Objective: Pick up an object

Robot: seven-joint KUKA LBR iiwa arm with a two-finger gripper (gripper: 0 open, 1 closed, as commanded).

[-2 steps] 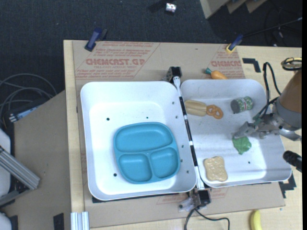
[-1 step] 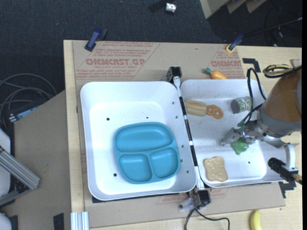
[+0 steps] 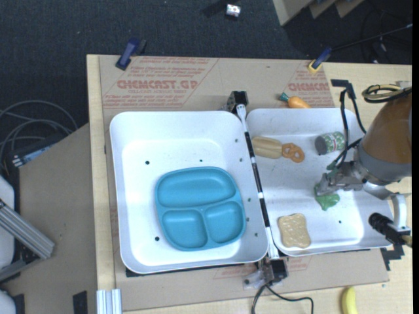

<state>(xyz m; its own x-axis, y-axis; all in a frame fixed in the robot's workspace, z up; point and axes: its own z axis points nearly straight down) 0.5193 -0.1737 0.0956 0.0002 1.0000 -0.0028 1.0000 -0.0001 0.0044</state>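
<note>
White plastic is what you look down on: two shallow bins side by side on a brown board marked with red lettering. The left bin (image 3: pixel 131 149) holds a blue divided plate (image 3: pixel 200 207) with three compartments, lying flat toward the bin's near half.

The right bin (image 3: pixel 288 123) is where your arm works. The grey arm (image 3: pixel 389 146) with its orange band comes in from the right, and the gripper (image 3: pixel 329 187) is down low over the right half of that bin. Just at its tip you see a small green object (image 3: pixel 328 200), lying on the bin floor and touching or nearly touching the fingers. You cannot tell whether the claw is open or closed, nor whether the green piece sits between the fingers; the wrist hides that.

Elsewhere in the same bin you have a tan wooden piece (image 3: pixel 267 147) near the dividing wall, with a small orange pretzel-shaped item (image 3: pixel 294 152) just beside it. A greenish-grey can (image 3: pixel 330 142) lies on its side toward the far right, near the arm. A piece of toast-coloured toy bread (image 3: pixel 294 231) rests in the near left corner, well apart from the gripper.

Outside the bins, a small orange carrot-like toy (image 3: pixel 296 101) lies on the board beyond the right bin's far rim.
</note>
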